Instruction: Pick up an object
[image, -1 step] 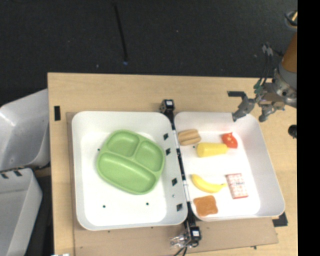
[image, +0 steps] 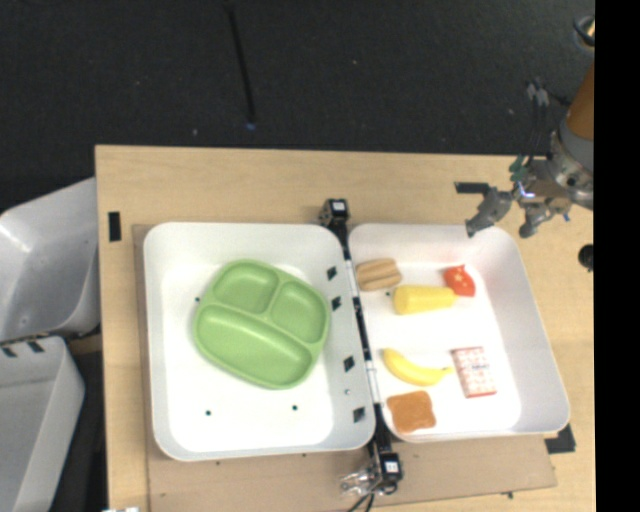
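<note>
toast (image: 411, 411) at right bin's (image: 530, 300) near edge | wooden bench (image: 250, 185), dark floor beyond | banana (image: 413, 368) beside toast, long axis crosswise, tips curling up | pincer (image: 497, 207) above bin's far rim, fingers apart, holding nothing

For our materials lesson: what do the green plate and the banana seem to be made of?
Green plate: probably moulded plastic, with a smooth, even colour, soft sheen and three pressed compartments.
Banana: looks like a plastic toy, uniform glossy yellow with no blemishes, though real fruit cannot be ruled out.
</note>
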